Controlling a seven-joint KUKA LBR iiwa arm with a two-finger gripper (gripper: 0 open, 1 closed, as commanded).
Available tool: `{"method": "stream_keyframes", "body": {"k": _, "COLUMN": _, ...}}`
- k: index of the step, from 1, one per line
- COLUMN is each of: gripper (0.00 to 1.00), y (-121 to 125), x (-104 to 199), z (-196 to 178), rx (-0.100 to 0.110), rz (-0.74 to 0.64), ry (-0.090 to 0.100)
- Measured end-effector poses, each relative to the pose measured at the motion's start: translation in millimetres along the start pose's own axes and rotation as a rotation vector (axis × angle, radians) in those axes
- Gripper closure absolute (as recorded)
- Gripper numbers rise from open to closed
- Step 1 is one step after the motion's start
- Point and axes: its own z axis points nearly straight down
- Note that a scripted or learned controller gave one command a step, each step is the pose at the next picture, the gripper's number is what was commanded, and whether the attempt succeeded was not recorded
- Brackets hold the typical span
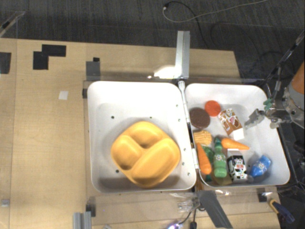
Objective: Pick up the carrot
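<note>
Two orange carrot-shaped toys lie in the right bin (271, 142). One carrot (205, 161) with a green top lies along the bin's left wall, below a piece of corn (202, 137). The other, a plain orange cone (235, 144), lies across the middle with its tip pointing right. My gripper (263, 120) hovers over the right side of this bin, up and to the right of the cone. It is open, nothing is between its fingers, and it stands apart from both carrots.
Around the carrots in the right bin are a red disc (213, 108), a brown disc (200, 118), a snack packet (230, 122), a green bottle (219, 159), a black-and-white can (237, 167) and a blue toy (260, 166). A yellow divided plate (145, 152) sits in the left bin (105, 109).
</note>
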Motion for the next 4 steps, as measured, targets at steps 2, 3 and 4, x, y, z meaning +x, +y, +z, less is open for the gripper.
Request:
{"method": "stream_keyframes", "body": {"k": 2, "gripper": 0.00, "y": 43.5, "x": -1.9, "z": 112.8, "rx": -0.004, "rz": -0.211, "ry": -0.001}}
{"method": "stream_keyframes", "body": {"k": 3, "gripper": 1.00, "y": 43.6, "x": -0.8, "z": 106.0, "rx": 0.001, "rz": -0.214, "ry": 0.002}}
{"method": "stream_keyframes", "body": {"k": 4, "gripper": 1.00, "y": 58.1, "x": 38.7, "z": -37.0, "rx": -0.004, "rz": -0.258, "ry": -0.002}}
